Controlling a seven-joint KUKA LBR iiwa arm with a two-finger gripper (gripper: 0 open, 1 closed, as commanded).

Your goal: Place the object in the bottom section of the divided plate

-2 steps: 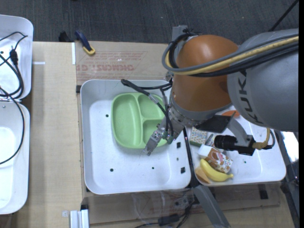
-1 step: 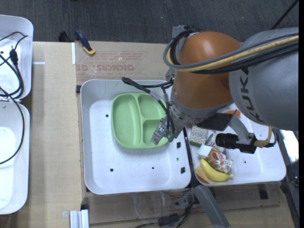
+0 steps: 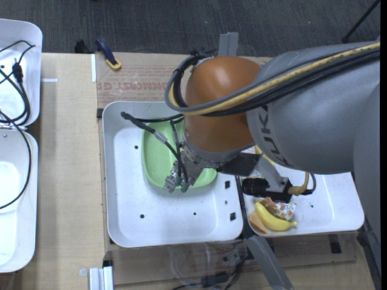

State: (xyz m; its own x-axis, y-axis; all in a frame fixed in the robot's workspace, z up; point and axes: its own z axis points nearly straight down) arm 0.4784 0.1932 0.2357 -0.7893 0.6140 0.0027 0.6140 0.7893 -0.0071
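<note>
My jaws (image 3: pixel 177 183) hang low over the lower rim of the green divided plate (image 3: pixel 158 153), which lies in the left white bin (image 3: pixel 121 180). My own wrist and its cabling crowd them, so I cannot tell whether they are spread or pressed together, or whether anything sits between them. The plate runs away from them toward the upper left, its long axis roughly up and down the view, and its bottom section looks to lie right beneath them. Well off to the right, past the bin wall, a banana (image 3: pixel 273 219) and a small wrapped item (image 3: pixel 283 208) rest in the right bin (image 3: pixel 338 213).
</note>
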